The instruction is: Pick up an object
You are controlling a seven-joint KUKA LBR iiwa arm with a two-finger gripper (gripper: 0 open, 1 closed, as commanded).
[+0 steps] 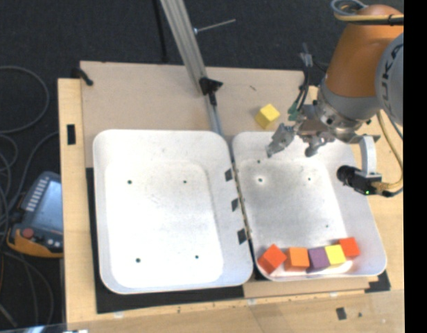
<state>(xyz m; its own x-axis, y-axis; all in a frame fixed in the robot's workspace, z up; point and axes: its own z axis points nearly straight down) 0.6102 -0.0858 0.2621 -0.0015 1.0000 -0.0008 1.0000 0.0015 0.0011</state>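
**Blocks packed tight at the rim, my fingers hanging far from them**

I am working over a tan bench [151,99] on a dark floor, and it is carrying two shallow white bins side by side. Nearest the bottom of the frame, along the lower rim of the right bin [297,200], five blocks are sitting in a row: an orange-red block [272,257] at the left end, then an orange block [298,257], a purple block [317,258], a yellow block [335,255] and a red block [349,247] at the right end. They are touching one another and pressing against the bin wall.

That crowding is what is worrying me. I judge that coming down on a middle block is risking a finger landing on its neighbour, and the rim is leaving little room on the far side of any of them. The end blocks look like the safer picks.

The left bin [165,207] is lying beside them at centre left.

Higher in the frame, my gripper [299,143] is hovering over the upper edge of the right bin, fingers spread apart with nothing between them. It is well apart from the row.

Farther still, a loose yellow cube [267,115] is sitting on the bare bench just above the bin, near my fingers. Reaching for it is risking a push along the board, as no wall is backing it. A slanted metal rail [189,47] is running toward the top of the frame, and swinging left could be bringing me against it.
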